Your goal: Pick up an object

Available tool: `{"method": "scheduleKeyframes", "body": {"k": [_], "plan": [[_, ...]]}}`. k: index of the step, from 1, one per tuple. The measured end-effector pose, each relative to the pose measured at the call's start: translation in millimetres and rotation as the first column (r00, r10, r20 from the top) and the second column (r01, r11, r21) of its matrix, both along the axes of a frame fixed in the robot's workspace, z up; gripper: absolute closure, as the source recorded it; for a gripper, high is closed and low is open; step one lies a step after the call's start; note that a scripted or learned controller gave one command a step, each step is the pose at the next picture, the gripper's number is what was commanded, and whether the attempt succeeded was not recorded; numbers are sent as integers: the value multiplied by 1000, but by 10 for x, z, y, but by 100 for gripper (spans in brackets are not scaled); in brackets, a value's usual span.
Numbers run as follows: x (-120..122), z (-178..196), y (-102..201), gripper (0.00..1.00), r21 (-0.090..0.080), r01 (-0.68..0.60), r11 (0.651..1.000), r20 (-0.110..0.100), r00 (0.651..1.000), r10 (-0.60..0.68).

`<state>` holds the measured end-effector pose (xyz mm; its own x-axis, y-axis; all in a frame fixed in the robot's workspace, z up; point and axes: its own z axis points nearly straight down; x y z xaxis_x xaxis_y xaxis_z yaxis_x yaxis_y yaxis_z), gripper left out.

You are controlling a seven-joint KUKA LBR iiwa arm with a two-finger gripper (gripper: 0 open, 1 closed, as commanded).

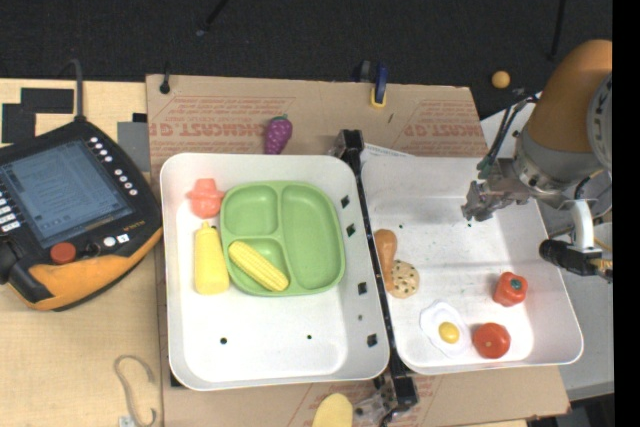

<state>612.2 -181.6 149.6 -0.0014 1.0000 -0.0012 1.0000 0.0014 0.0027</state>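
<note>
Tomato [510, 288] below end effector [478, 206], apparently well apart

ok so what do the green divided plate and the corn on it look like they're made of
Green divided plate: likely molded plastic, with a uniform colour, smooth rounded compartment ridges and a slight sheen.
Corn: probably toy plastic or rubber, flat bright yellow with molded kernel rows; the look leaves hardness open.
</note>
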Motion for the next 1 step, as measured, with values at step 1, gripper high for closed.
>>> {"method": "scheduleKeyframes", "body": {"k": [1], "plan": [[5,437,33,100,1,1,1000,1,1000,-1]]}}
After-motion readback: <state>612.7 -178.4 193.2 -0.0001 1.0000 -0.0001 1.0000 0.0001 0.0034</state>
